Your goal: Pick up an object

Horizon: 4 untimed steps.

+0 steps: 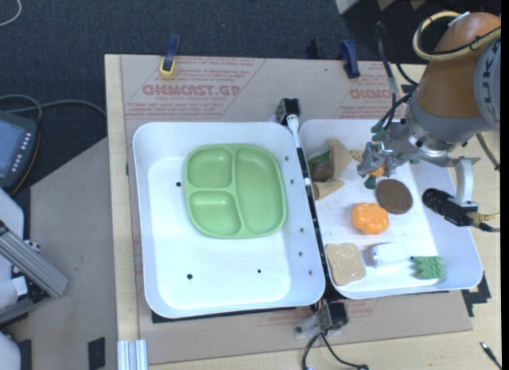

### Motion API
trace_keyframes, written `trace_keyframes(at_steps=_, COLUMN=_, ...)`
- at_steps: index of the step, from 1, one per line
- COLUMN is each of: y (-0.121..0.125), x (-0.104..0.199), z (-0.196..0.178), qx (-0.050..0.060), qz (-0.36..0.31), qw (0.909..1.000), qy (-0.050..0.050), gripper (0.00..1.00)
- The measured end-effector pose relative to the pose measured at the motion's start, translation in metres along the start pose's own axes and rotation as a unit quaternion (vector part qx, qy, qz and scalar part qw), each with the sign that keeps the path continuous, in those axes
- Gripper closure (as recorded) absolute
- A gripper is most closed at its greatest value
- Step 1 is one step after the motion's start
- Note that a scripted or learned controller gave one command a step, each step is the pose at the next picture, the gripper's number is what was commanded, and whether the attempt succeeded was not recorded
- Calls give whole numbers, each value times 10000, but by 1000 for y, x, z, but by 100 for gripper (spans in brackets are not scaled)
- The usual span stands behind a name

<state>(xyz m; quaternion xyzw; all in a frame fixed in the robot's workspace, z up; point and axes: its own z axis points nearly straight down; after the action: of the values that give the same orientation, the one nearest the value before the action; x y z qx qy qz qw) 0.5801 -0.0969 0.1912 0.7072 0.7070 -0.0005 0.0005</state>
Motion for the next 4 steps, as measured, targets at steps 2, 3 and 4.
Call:
trace_keyframes(at_steps=2, y=9, x=59, z=-22, qx=40, qz=-36, qw=10000, qy=21, gripper=100)
trace_keyframes(at_steps=3, y=-3, x=121, z=-31, qx=42, qz=-45, qw=10000, qy=22, gripper=100)
trace_keyframes(at_steps=4, y=0, x=114, z=-40, qx=20, qz=-11, qw=10000, qy=4, gripper=100)
